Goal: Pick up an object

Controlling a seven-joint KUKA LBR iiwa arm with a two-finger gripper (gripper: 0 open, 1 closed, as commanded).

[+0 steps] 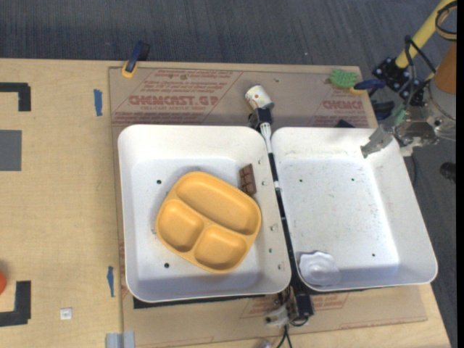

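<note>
A dark grey carpeted floor runs along the top of the view, and below it lies the pale wooden table, overlaid by a brown cardboard sheet printed with red lettering. On that sheet sit two shallow white bins side by side — the left bin and the right bin, their inner walls touching along the middle.

The left bin holds two things. One yellow divided plate with three compartments lies tilted at an angle near the bin's centre. One small brown block rests just beside the plate's upper right edge, close to the wall shared with the other bin. The right bin holds one translucent white lid-like piece in its near left corner; the rest of its floor is speckled with dark flecks.

The end effector hangs at the right bin's far right corner, above the rim, well apart from all three objects. Nothing sits between its fingers, though how far they are spread I cannot tell.

Two clamps hold the cardboard's far edge — one blue and yellow clamp at the left, one green clamp at the right. One white-capped fixture stands at the bins' far junction.
</note>
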